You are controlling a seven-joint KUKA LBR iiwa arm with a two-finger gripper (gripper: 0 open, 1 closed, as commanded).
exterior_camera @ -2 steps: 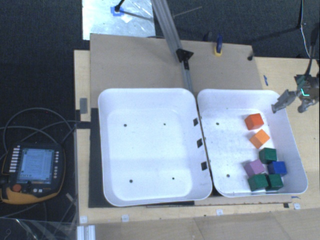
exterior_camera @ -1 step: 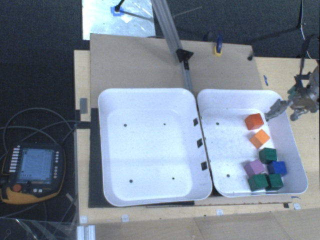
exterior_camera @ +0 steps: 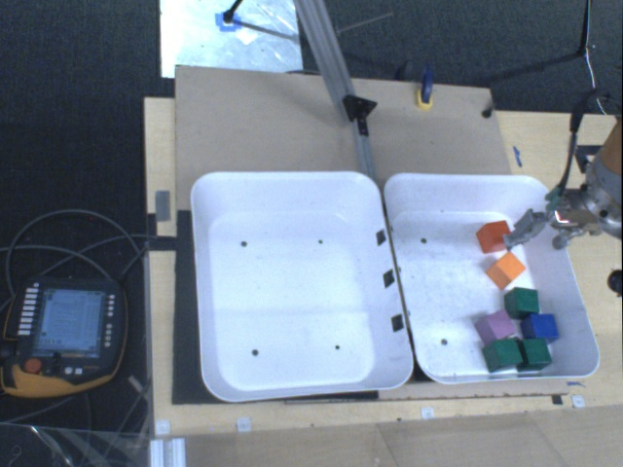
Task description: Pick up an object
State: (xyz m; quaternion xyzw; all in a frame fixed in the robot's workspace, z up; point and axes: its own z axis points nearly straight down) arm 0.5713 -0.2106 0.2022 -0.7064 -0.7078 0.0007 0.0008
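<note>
We find the two-finger gripper (exterior_camera: pixel 527 230) hanging over the right-hand shallow white plastic bin (exterior_camera: pixel 428 212), just to the right of the red-orange cube (exterior_camera: pixel 493 235), which we take as our landmark. Whether it is released or clenched we cannot tell at this size; nothing is seen held in it.

Just below the landmark lies a lighter orange cube (exterior_camera: pixel 505 269), tilted on its corner. Further below sit a dark green cube (exterior_camera: pixel 522 302), a lilac block (exterior_camera: pixel 497 326), a blue cube (exterior_camera: pixel 540 327) and two more green cubes (exterior_camera: pixel 517 355), touching or nearly so. All crowd the bin's right side.

We judge the landmark cube the likely target: it stands apart from the cluster, so it offers free sides.

The left-hand white bin (exterior_camera: pixel 224 202) lies well left of the landmark.
</note>
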